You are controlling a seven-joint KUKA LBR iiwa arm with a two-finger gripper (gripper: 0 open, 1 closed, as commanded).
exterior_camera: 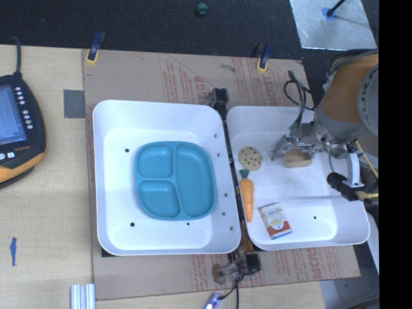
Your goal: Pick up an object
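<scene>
The right bin (335,230) holds several small items. A round speckled cookie (250,158) lies near its left wall, with an orange carrot (246,199) just below it. A small red and white carton (274,220) rests toward the front. A tan bread-like piece (298,160) sits at the bin's middle. My gripper (295,147) hangs low right over the back edge of that tan piece, and the grey and orange arm (351,102) reaches in from the right. The wrist hides how the gripper stands around the piece.
The left bin (109,230) carries a blue divided plate (175,179). A teach pendant (16,131) lies on the bench at far left. Clamps (220,97) join the bins at back and front. Cables (351,182) trail along the right bin's right side.
</scene>
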